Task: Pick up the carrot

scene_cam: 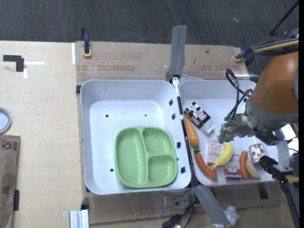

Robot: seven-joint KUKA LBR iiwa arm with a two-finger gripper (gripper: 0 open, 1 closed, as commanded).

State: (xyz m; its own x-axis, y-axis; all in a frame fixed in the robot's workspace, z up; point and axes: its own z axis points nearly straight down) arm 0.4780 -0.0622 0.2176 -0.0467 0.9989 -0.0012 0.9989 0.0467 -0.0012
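1. Bulk of the grey arm, with its broad orange band, covers the right part of the right bin and runs off the picture's right edge.
2. The gripper hangs over the middle of that bin, above a banana and a white packet with red spots. Dark cables and the wrist housing crowd it, so I cannot tell whether it is released or clenched; nothing shows held in it.
3. The carrot lies apart from the gripper, to its left, along the bin's left wall. It is a smooth, tapered orange stick.
4. Just below it lies a redder, rounded sausage shape, with the same slant.
5. A small black-and-white carton sits near the carrot's upper end; its print is too small to read.
6. At the bin's lower right, partly under the arm, crowd a purple box, another sausage and a spotted cup.
7. The left bin holds a matte green plate with rounded corners and three compartments.
8. Both bins stand on a pale wooden counter.
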